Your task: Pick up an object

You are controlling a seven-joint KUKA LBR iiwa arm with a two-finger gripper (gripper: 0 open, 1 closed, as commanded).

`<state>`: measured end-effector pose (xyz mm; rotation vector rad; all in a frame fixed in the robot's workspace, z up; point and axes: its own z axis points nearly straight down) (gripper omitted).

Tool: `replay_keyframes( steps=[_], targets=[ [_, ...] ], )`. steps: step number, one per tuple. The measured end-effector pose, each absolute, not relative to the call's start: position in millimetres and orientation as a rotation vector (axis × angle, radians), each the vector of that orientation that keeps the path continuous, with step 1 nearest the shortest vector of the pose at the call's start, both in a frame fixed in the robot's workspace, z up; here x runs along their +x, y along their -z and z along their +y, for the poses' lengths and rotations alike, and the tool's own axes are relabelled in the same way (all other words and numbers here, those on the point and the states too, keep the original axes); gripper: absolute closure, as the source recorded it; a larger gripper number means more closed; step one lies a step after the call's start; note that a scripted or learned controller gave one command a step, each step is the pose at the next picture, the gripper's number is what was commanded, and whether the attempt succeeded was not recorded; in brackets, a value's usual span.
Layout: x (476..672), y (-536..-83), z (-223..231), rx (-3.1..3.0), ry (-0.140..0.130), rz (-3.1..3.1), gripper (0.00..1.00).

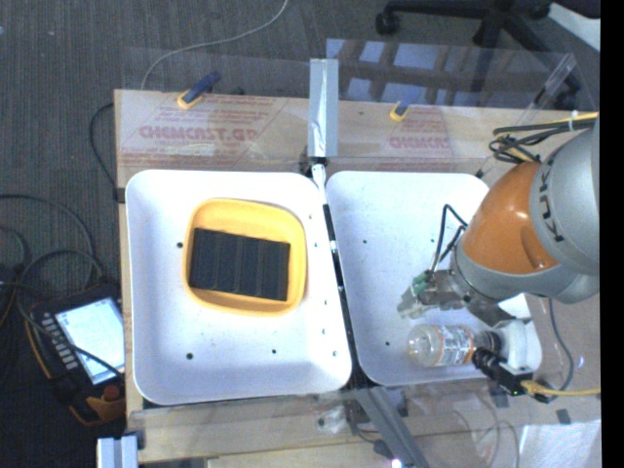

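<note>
While hovering low over the right bin (390, 213), claw (421, 298): finger spread cannot be told; nothing seen held.
Bottle (444, 343): lying on its side just below the claw, near the bin's front edge.
Handling: probably light, clear thin plastic, slippery, prone to roll and dent.
Hold: best across the round body, mid-length.
Yellow tray (205, 217): far left of the claw, in the other bin.

Both bins (234, 373) look like smooth white plastic with a soft sheen. The left one holds a glossy yellow plastic dish (246, 213) with a matt black ribbed insert (240, 264). The bottle (441, 344) is clear, shiny plastic (crinkled in places). The table (224, 135) looks like bare wood under clear film; the floor (97, 27) is rough grey carpet.
</note>
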<state>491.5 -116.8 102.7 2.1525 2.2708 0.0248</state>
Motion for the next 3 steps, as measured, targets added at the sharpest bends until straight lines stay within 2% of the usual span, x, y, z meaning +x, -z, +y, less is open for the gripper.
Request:
replay_keyframes(
  steps=[1, 2, 3],
  targets=[
    [518.8, -93.4, -124.9, 2.128, -0.014, 2.299, 1.0],
    [520.0, -92.4, -125.4, 2.123, -0.015, 2.295, 0.0],
    [487.5, -107.5, -167.2, 2.139, 0.004, 2.302, 0.0]
  ],
)
